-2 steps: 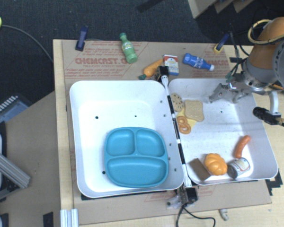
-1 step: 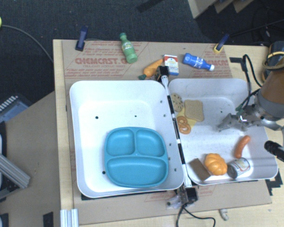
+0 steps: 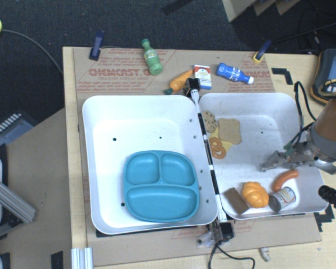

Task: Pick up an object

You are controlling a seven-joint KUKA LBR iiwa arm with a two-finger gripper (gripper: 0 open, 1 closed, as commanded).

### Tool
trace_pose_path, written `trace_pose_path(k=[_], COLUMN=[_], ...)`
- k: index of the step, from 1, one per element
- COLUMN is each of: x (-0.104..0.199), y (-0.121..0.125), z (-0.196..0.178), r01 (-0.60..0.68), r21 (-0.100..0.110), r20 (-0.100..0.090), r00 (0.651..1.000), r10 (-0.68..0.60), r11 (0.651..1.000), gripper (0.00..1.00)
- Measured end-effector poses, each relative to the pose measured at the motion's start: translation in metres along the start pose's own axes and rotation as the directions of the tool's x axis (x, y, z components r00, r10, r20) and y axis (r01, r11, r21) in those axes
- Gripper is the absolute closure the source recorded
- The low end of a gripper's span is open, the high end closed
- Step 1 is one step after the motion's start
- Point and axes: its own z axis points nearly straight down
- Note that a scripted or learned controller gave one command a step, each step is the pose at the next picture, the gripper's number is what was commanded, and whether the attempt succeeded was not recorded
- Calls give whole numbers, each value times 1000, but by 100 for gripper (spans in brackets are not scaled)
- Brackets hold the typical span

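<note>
A wooden table [image 3: 129, 72] on dark carpet carries two white bins, right bin [image 3: 257, 108] beside left. In the right bin, the claw [image 3: 270, 162] hovers, spread slightly, gripping nothing, just above the sausage [image 3: 284, 179]; the arm is cut off.

Dark carpet floor [image 3: 33, 15] surrounds a pale wooden bench [image 3: 129, 69] (printed red lettering).

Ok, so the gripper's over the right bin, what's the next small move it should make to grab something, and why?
Probably a short shift toward the near edge of the right bin, then down. The gripper hovers over bare floor with nothing between its fingers, while the orange-red sausage lies just beside it, apart from the can, so it looks like the closest uncluttered target.
</note>
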Motion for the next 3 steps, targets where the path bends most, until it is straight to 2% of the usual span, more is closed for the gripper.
trace_pose_path(k=[1,2,3], x=[-1,82,90], y=[-35,-20,64], z=[0,1,-60], r01=[-1,0,-1], r21=[0,-2,-7], r20=[1,5,9], r00=[1000,1000,1000], r10=[1,0,1], r11=[1000,1000,1000], gripper=[0,0,0])
